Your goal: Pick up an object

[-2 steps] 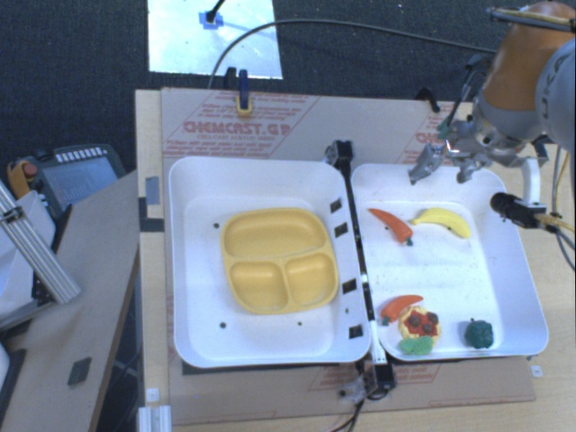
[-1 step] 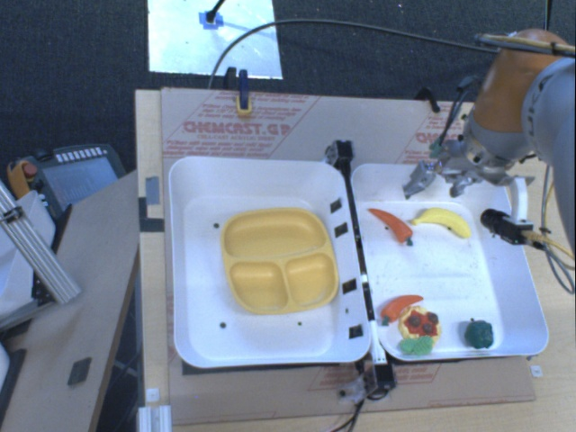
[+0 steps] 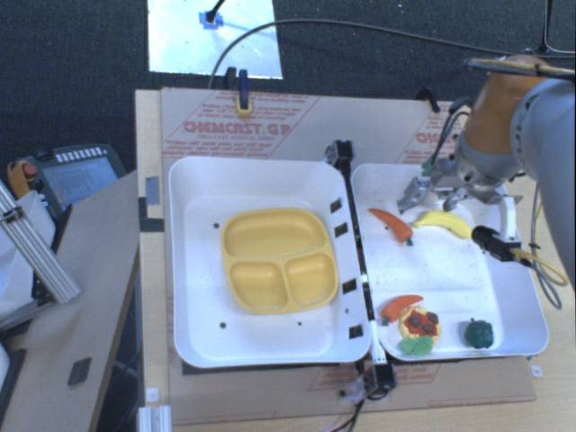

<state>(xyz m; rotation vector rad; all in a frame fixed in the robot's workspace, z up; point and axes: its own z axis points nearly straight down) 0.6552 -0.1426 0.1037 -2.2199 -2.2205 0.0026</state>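
1. The gripper [image 3: 430, 190] is being held low over the far part of the right bin [image 3: 517, 288], with its metal fingers pointing toward the bin's middle.
2. Whether the gripper is open or closed cannot be told; nothing is being seen between its tips.
3. A banana [image 3: 444, 224], curved, yellow and smooth, is lying just beside the gripper on its near side; contact cannot be judged.
4. A carrot [image 3: 391, 224], orange, tapered and green at one end, is lying near the banana, toward the divider between the bins.
5. A pizza slice [image 3: 419, 323], red and yellow with a green edge, is resting at the near wall, with a chili [image 3: 400, 305], red and slim, touching it.
6. A green pepper [image 3: 479, 334], dark and rounded, is sitting in the near right corner, well apart from the gripper.
7. A tray [image 3: 278, 259], yellow, glossy, rounded and split into three compartments, is lying in the left bin [image 3: 193, 241].
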